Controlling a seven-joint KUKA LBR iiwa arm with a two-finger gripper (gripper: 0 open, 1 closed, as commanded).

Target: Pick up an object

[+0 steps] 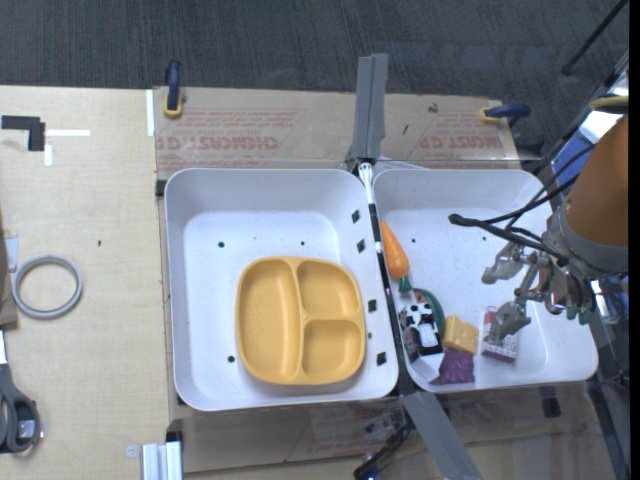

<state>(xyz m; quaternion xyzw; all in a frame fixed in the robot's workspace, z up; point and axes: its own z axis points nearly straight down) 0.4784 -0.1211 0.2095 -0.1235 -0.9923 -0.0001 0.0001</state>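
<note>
Camera view has the pincer hanging over the right bin, fingers spread and holding nothing. Directly beneath its lower finger sits a small pink-and-white carton: probably light, stiff, slightly crushable, best pinched across its flat sides.

Right bin, as I see it from the overhead camera: an orange carrot lies against the left wall, lengthwise along it. Below it sit a green-rimmed piece and a black-and-white cow-patterned toy, touching. A yellow block rests just right of the toy, with a purple item directly below it. A small pink-and-white packet stands near the front right, beneath the gripper.
</note>
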